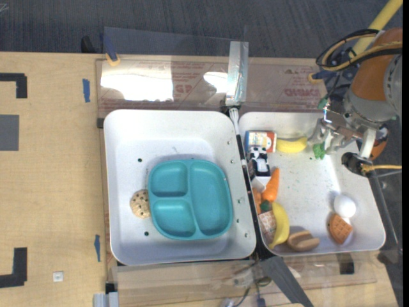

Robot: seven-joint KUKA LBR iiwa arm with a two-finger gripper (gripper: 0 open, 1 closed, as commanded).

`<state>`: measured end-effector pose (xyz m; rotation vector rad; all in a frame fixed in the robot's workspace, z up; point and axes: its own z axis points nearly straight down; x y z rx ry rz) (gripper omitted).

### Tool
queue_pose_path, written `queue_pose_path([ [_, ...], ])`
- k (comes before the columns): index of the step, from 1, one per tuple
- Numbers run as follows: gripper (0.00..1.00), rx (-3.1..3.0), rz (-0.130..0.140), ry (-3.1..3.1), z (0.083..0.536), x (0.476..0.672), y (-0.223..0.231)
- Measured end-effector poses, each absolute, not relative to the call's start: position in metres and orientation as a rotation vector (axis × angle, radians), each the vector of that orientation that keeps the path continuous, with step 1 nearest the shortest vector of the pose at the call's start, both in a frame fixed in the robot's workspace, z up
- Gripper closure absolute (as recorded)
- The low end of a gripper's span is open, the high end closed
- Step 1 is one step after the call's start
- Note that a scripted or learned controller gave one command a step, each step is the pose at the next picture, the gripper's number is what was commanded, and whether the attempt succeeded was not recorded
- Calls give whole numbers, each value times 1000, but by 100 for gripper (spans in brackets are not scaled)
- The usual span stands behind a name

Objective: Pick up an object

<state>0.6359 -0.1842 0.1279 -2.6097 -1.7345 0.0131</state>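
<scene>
Our gripper (332, 133) hovers over the right bin's (377, 235) far corner; we cannot tell its opening. A yellow banana (291, 146) lies just to its left. The close bin wall could block a clean descent.

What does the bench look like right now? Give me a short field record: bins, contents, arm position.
left bin: shallow white bin holding a teal three-compartment plastic tray and a speckled round cookie touching the tray's left edge
right bin: shallow white bin with toy food
right bin contents: yellow banana, orange carrot, white egg, brown bread roll, small printed carton
arm: grey arm's hand over the right bin's upper right corner
hand state: cannot tell
held object: none visible
</scene>
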Motion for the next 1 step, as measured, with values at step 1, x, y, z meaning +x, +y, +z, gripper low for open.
queue_pose_path([
  [1, 100, -2463, -13, -1957, 252, 539, -113],
])
